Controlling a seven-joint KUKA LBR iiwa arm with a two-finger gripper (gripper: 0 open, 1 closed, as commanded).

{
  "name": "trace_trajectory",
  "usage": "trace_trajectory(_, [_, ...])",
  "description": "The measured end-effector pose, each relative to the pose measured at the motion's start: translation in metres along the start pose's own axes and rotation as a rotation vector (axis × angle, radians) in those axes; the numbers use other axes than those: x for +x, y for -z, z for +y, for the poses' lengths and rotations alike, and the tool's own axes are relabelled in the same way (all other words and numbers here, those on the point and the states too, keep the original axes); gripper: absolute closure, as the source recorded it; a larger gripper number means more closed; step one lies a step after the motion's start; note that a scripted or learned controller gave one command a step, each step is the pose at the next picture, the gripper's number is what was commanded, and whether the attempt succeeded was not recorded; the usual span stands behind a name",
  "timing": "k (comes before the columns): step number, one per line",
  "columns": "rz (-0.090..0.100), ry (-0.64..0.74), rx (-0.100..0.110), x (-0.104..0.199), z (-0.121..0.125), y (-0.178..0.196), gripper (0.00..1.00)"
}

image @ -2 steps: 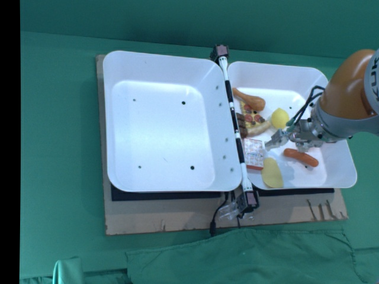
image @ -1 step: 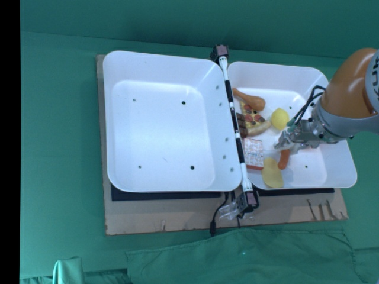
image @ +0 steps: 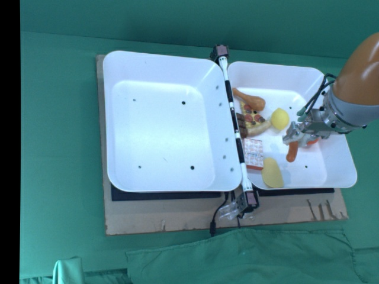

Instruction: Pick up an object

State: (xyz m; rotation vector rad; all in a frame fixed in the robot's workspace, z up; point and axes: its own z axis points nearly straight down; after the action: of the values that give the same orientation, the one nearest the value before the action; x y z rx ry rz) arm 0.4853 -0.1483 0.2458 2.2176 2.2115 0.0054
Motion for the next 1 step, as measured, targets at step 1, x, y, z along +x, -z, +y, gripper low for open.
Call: trace_trajectory(1, [0.0, 0.0, -0.003, 0.0001, 0.0022, 0.0655, 1.0])
